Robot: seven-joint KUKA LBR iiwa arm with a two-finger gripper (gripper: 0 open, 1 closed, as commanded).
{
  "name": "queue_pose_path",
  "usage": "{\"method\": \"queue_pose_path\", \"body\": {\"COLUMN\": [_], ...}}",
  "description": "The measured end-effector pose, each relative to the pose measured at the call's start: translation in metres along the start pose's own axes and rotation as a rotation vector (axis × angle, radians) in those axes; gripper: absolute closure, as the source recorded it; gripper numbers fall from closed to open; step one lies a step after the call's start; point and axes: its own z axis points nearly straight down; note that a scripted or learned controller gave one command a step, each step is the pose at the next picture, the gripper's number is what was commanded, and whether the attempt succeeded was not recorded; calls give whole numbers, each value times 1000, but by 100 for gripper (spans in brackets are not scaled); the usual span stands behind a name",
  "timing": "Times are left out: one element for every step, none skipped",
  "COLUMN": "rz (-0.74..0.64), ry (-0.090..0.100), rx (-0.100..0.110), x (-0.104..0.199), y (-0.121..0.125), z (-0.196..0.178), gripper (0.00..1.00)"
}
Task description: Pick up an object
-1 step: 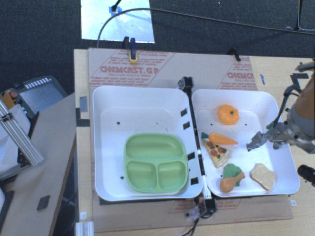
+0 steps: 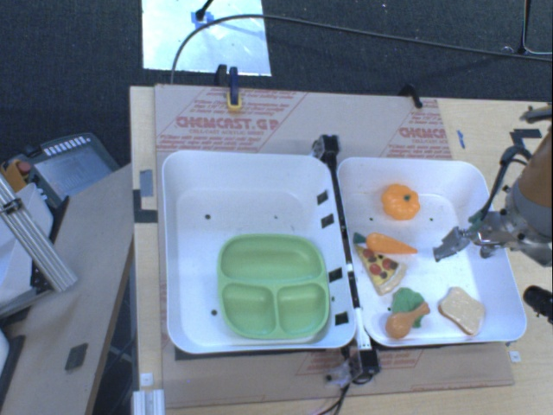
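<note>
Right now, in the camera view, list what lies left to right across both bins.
Green divided tray → pizza slice → slice of bread → gripper reaching in over the right bin. The carrot, pumpkin and drumstick overlap the pizza's span, so they are left out.

Two white bins (image 2: 186, 180) are sitting on tan board printed with red lettering (image 2: 226, 122). A pale green divided tray (image 2: 273, 285) is lying in the left one. In the right bin an orange pumpkin (image 2: 401, 201), an orange carrot (image 2: 390, 245), a yellow pizza slice dotted red (image 2: 383, 270), a tan drumstick (image 2: 406, 320), green broccoli (image 2: 405, 300) and beige bread (image 2: 461, 309) are showing
</note>
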Motion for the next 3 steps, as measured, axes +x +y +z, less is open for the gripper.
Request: {"method": "queue_pose_path", "body": {"rz": [2, 2, 1], "ry": [2, 2, 0], "rx": [4, 4, -1], "x": [3, 3, 3], "y": [-10, -11, -9], "z": [51, 103, 90], "gripper": [0, 0, 100]}}
